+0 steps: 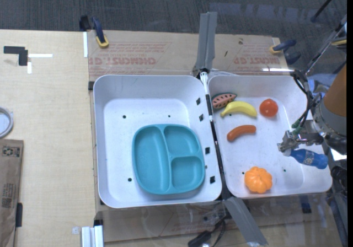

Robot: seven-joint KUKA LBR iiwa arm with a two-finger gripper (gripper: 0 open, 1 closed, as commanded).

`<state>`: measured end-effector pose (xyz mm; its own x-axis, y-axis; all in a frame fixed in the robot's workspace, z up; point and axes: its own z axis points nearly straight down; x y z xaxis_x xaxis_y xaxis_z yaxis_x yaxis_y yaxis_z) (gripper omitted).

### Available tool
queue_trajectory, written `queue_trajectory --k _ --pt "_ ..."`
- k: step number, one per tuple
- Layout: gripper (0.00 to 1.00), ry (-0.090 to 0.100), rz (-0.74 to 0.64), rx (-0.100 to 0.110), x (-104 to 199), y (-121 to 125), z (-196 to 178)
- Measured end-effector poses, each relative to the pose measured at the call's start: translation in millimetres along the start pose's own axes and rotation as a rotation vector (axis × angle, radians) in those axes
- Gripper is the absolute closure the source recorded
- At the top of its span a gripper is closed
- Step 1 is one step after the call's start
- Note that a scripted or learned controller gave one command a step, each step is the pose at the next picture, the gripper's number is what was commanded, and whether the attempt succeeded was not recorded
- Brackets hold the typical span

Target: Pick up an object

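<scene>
We see two shallow white bins side by side on the table [49, 75], filling the middle and right of the frame. The left bin [110, 146] holds a teal divided tray [167, 159], lying flat toward the lower centre of that bin. The right bin [276, 130] holds the loose items: a watermelon slice [224, 99] near its upper left corner, with a yellow banana [239, 109] just below and touching or nearly touching it; a red tomato [268, 107] to the right of the banana, apart from it; a reddish-brown sausage [241, 132] lying at a slant near the middle left; and a small orange pumpkin [258, 180] close to the lower edge. At the right side of this bin a blue bottle [309, 158] lies on its side, its neck pointing left. The arm [336, 102] comes in from the right edge of the frame, and its claw [289, 144] sits low over the bin floor just above and left of the bottle's neck. The metal parts there are small and cluttered, so we cannot tell how the claw is set or whether it touches the bottle. Beyond the bins, in the upper part of the frame, flat cardboard [149, 58] is clamped to the table, and a roll of tape [3, 123] lies at the far left edge.
</scene>
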<state>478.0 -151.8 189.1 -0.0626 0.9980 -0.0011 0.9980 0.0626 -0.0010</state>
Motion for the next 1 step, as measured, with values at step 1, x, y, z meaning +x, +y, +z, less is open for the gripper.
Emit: queue_trajectory --k 1 --pt "0.00 0.000 0.000 0.000 0.0 0.0 -0.1"
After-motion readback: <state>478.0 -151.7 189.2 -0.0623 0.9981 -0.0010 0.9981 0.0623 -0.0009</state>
